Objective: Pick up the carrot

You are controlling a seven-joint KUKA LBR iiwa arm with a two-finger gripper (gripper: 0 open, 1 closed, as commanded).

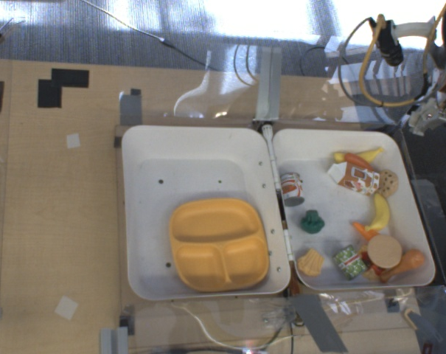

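Left of the can [291, 188]: yellow tray [219, 243] in the left bin [145, 198]. Right of the can, in the right bin [311, 150]: green toy [312, 221], carton [354, 177], banana [381, 214], carrot [363, 231] just below the banana's lower tip. Far upper right: claw [429, 113], state impossible to tell.

No word, brand, number or sign can be read. The small red-and-white printed carton [355, 177] in the right white bin [410, 198] carries a printed face, but its marks are too small and blurred to make out. The small cylindrical can with a red-and-white wrapper [291, 188] and the small green-and-white patterned box [349, 262] likewise bear printing that stays unreadable.
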